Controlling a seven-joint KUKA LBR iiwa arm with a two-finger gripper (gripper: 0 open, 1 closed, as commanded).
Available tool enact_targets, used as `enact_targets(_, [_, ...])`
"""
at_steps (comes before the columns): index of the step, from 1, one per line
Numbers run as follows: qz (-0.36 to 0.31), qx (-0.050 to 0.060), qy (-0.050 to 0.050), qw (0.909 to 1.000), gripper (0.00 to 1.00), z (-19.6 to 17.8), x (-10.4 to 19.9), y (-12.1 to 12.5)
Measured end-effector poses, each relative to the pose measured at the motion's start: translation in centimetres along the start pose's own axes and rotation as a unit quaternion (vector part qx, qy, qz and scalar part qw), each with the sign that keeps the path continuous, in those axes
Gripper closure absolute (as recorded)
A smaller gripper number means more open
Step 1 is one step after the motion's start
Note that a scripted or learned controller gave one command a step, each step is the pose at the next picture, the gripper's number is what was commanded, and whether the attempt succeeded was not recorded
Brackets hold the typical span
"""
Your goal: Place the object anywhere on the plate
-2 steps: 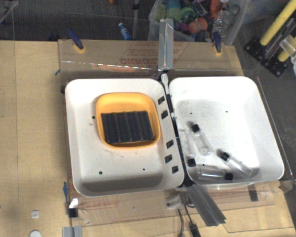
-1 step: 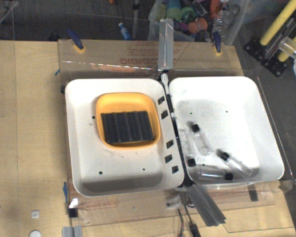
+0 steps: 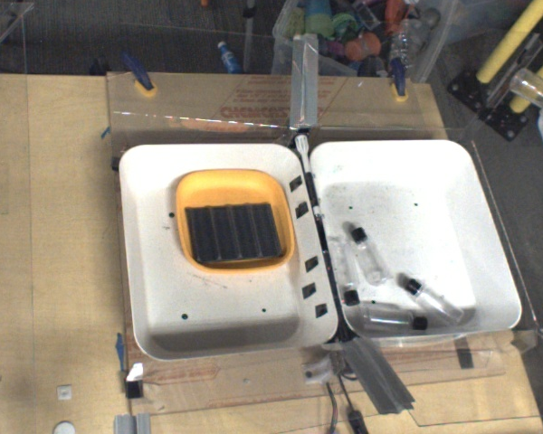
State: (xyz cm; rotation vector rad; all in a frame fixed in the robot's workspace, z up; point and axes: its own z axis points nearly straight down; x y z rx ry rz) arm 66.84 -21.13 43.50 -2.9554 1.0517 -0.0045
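Note:
A yellow-orange plate (image 3: 228, 188) with rounded corners sits in the left white bin (image 3: 149, 242). A black ribbed rectangular object (image 3: 233, 232) lies flat on the plate, covering its middle and front part and staying within the rim. Nothing is touching the black object.
The right white bin (image 3: 434, 179) holds several clear tubes with black caps: one near the divider (image 3: 358, 237), one toward the front right (image 3: 414, 288), and one along the front wall (image 3: 391, 317). A box of colourful items (image 3: 362, 12) stands behind the bins.

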Motion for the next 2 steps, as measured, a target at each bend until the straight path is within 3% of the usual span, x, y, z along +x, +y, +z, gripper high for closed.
enact_targets(1, [-0.049, 0.000, 0.000, 0.9988, 1.00, 0.04, 0.38, 0.47])
enact_targets(2, [-0.161, 0.000, -0.001, 0.9870, 1.00, 0.07, 0.46, 0.60])
